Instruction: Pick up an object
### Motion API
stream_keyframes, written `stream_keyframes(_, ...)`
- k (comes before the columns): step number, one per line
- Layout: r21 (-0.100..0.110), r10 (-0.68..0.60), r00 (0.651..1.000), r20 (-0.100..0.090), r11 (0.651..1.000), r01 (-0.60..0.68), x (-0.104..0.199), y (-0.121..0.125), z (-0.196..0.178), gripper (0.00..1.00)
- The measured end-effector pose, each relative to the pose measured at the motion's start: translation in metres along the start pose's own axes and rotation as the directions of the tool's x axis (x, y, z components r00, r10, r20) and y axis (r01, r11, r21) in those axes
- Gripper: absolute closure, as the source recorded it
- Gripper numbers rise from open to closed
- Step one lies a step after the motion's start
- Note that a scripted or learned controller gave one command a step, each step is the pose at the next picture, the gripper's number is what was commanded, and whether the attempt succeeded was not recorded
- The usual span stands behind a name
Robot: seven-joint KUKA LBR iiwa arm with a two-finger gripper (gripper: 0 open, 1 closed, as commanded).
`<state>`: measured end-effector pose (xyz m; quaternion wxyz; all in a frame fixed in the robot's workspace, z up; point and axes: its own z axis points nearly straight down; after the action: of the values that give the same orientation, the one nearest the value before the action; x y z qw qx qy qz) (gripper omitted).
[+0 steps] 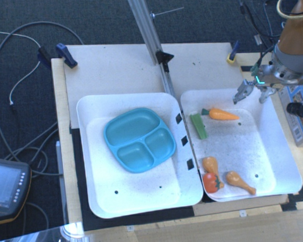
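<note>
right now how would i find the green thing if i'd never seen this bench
Look in the right-hand white bin, at its upper left corner near the divide between the two bins. The green block lies flat just left of the carrot. It is the bin's one green, flat-sided piece; its neighbours are orange or red and rounded.

A robotics lab: clamped bench, trailing cables, control pendant.

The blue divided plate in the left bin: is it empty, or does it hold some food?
Empty. All three compartments of the blue divided plate show bare blue bottoms.
</note>
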<state>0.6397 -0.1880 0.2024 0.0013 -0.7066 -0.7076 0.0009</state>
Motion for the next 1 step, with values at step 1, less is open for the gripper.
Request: stream_keyframes(1,0.004,0.0,1.0,-0.002,1.0,0.0,0.0102,-0.0045,0.0513,0.0)
